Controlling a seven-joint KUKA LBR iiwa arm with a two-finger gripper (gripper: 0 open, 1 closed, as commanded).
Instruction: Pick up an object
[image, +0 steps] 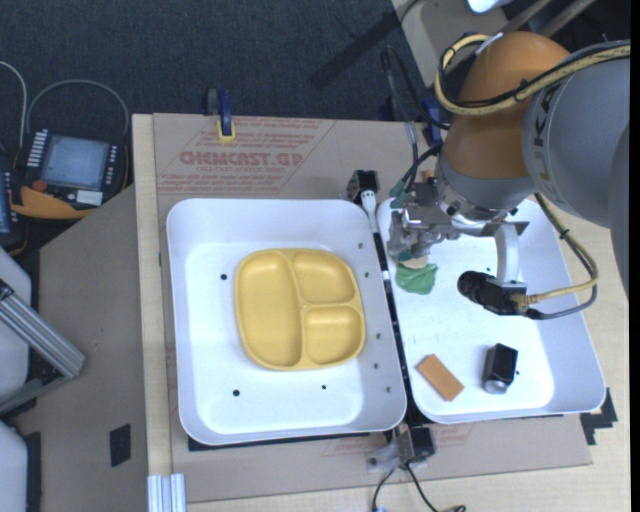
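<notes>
My gripper (412, 250) hangs over the far left part of the right bin (560, 390), directly above a small green object (417, 277) that lies against the bin's left wall. The gripper's tips reach down to the top of the green object. An orange-brown block (440, 377) lies near the front of the right bin, and a small black object (499, 366) stands to its right. Both are well clear of the gripper.
The left bin (200, 400) holds a yellow divided plate (299, 306) at its middle. A black cylinder with a yellow cable (490, 291) sticks out from the wrist over the right bin. The big grey and orange arm (520, 110) covers the right bin's back part.
</notes>
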